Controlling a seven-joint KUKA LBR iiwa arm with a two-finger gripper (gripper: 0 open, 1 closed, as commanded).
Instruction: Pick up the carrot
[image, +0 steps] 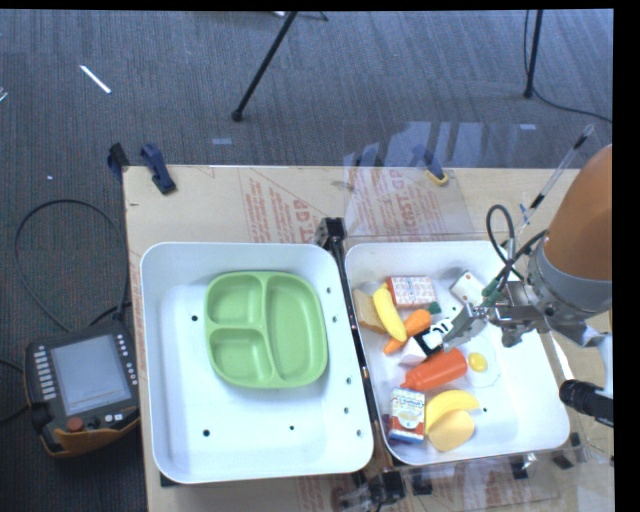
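Carrot (410, 329) lay in the right bin (530, 425), its orange body slanting beside the banana (389, 314), just below the small printed carton (412, 290). From my console I saw the gripper (447, 335) low over the pile, close to the carrot's right end and above the big orange bottle (436, 370); whether it was released or clenched I could not tell. A green divided plate (267, 329) sat in the left bin (170, 400).

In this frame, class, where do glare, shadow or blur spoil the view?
Camera view: pale glare streaks the clear sheet behind the right bin; the arm's orange band looks soft; the hand by the carrot is small and unclear; the green plate is evenly lit.
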